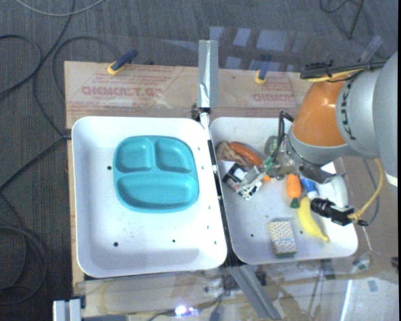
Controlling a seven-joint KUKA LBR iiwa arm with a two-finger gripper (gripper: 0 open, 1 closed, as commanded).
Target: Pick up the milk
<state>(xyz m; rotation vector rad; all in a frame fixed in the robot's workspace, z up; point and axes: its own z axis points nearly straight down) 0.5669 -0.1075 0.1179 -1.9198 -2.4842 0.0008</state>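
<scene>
Right now your gripper (244, 182) sits low in the right bin (254, 246), centre-right of the frame; whether it grips anything, you cannot tell.

Floor: dark grey carpet (47, 39), black cables (27, 52) looping across it. Bench topped with brown cardboard sheet (154, 92), printed lettering, held by two yellow-handled clamps (122, 61) at far edge. Metal frame (207, 65) between bins.

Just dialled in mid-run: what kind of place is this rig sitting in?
Most likely a robotics lab or test cell, not a kitchen. Two white bins sit on a plywood bench, loose cables trail over grey carpet, and toy food like a banana lies under the gripper.
</scene>
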